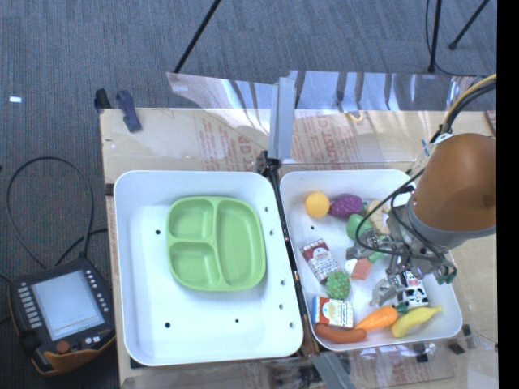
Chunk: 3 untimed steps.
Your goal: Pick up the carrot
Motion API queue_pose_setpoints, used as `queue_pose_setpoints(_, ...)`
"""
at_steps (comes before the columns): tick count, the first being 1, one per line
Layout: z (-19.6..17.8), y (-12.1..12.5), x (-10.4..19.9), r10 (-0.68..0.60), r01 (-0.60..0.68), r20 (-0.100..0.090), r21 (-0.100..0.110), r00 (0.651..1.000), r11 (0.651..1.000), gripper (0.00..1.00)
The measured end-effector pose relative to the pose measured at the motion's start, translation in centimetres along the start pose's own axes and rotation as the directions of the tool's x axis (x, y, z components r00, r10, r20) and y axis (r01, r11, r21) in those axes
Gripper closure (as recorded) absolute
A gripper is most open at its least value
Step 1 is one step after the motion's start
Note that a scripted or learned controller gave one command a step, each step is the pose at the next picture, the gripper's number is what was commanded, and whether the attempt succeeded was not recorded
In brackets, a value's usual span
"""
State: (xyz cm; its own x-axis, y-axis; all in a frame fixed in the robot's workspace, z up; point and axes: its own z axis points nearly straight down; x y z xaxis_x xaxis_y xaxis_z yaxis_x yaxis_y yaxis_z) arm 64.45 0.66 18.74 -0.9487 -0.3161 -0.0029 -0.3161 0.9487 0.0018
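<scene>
The carrot [378, 318] is orange and lies flat near the front edge of the right bin [451, 295]. It sits between a red sausage-shaped toy [340, 334] and a yellow banana [415, 320]. My gripper [395, 282] hangs from the orange-banded wrist just above and slightly behind the carrot, low over the bin. It is apart from the carrot. The wrist and cables hide part of the bin's right side.
The right bin also holds a lemon [317, 204], purple grapes [347, 205], a green item [360, 226], a red-white carton [320, 259], a green knobbly toy [338, 284], a juice box [332, 312] and a cow-pattern carton [413, 293]. A green divided plate [216, 243] lies in the left bin [138, 298].
</scene>
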Motion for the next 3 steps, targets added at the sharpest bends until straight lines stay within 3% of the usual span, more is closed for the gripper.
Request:
queue_pose_setpoints(1,4.2,-8.8,16.1,0.105,-0.105,-0.004,-0.001,0.994,0.994,0.00)
queue_pose_setpoints(2,0.0,4.4,11.4,-0.149,0.149,-0.002,-0.001,0.989,0.989,0.00)
queue_pose_setpoints(3,-0.2,5.2,2.2,0.139,-0.139,0.011,0.004,0.990,0.990,0.00)
